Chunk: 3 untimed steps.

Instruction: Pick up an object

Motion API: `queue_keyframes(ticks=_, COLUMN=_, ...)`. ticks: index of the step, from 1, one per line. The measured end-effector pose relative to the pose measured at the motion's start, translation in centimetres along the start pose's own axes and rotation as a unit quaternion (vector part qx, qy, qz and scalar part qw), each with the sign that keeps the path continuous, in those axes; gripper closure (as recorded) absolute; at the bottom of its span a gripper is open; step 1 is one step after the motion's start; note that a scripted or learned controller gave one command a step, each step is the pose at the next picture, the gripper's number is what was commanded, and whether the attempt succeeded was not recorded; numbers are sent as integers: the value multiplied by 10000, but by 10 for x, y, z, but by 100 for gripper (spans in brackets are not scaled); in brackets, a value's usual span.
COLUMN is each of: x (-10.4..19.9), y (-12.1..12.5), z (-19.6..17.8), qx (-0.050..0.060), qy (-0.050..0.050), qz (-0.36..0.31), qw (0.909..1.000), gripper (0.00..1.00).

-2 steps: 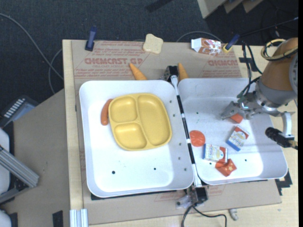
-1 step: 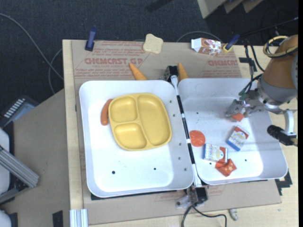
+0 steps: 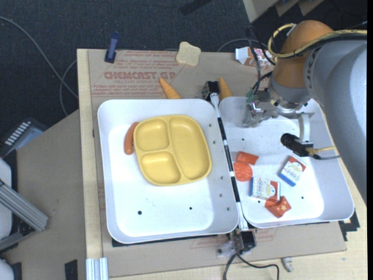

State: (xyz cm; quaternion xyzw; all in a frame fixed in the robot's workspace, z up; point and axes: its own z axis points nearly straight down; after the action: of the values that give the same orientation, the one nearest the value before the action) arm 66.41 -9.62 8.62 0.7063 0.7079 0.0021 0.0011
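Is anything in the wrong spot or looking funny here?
Yes. A toy hot dog is wedged beside the yellow divided plate rather than on it. A slice of bread and a carrot lie on the board behind the left bin, outside both bins.

- The hand (image 3: pixel 256 114) hangs over the far left corner of the right bin (image 3: pixel 326 206).
- Well toward the camera from the hand, four small packets lie in that bin: one (image 3: pixel 244 164) nearest the hand, a second (image 3: pixel 264 188) beyond it, a third (image 3: pixel 279 205) closest to the camera, and a fourth (image 3: pixel 292 171) off to the right.
- Left of the hand, past the divider, the left bin (image 3: pixel 169 220) holds a compartment tray (image 3: pixel 172 149).
- A sausage-like piece (image 3: pixel 129 139), partly hidden, lies touching the tray's left edge.
- Behind the hand on the desk (image 3: pixel 96 156) lie a bread-shaped piece (image 3: pixel 188 53) and what may be a carrot (image 3: pixel 169 88).
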Motion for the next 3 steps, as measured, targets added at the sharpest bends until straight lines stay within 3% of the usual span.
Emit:
queue_keyframes(ticks=1, x=-41, y=-48, z=-100, qx=0, qy=-22, qz=14, qw=10000, gripper=100)
queue_keyframes(ticks=2, x=-40, y=-49, z=-97, qx=19, qy=-12, qz=12, qw=10000, gripper=0)
queue_keyframes(ticks=3, x=-98, y=-97, z=-46, qx=39, qy=-13, qz=24, qw=10000, gripper=0)
